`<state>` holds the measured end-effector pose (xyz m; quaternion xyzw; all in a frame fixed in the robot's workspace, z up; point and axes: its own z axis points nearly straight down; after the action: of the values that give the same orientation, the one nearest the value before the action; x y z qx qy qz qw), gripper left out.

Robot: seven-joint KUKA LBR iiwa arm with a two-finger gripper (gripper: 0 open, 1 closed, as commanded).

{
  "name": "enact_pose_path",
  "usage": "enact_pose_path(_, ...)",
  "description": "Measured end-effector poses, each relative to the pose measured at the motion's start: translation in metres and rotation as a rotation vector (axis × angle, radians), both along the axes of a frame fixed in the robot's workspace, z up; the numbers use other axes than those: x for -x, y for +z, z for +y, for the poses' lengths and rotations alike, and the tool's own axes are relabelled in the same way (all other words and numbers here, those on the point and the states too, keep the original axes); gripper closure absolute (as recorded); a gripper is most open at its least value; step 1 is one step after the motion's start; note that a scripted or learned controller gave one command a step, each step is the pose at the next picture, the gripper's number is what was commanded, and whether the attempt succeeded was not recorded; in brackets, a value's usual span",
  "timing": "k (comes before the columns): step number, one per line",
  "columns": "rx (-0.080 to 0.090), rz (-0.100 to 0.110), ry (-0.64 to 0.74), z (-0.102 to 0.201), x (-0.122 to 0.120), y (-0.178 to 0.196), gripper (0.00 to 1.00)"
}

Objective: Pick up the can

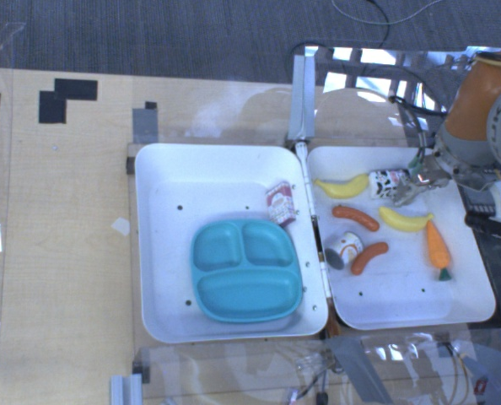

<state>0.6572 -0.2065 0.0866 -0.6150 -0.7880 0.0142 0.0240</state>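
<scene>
Teal divided plate (246, 270) is lying in the left bin (162, 226), well apart from the gripper (409, 187), with a small red packet (280, 202) sitting just beyond its far edge. Gripper is reaching into the right bin (419, 302) and touching the black-and-white can (385, 182), which is lying on its side at the fingertips; whether the fingers are closed on it cannot be told. Two bananas (343, 187), two sausages (356, 218), a carrot (437, 247) and an orange-and-white can (345, 248) are lying near the gripper, on its near side.
</scene>
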Motion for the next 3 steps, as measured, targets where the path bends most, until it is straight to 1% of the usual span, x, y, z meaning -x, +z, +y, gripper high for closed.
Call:
enact_pose_path(1,0.000,-0.002,0.001,0.000,0.000,0.000,0.00)
enact_pose_path(2,0.017,-0.002,-0.058,0.045,0.002,-0.002,0.00)
enact_pose_path(3,-0.022,0.011,-0.219,0.020,-0.005,-0.003,0.00)
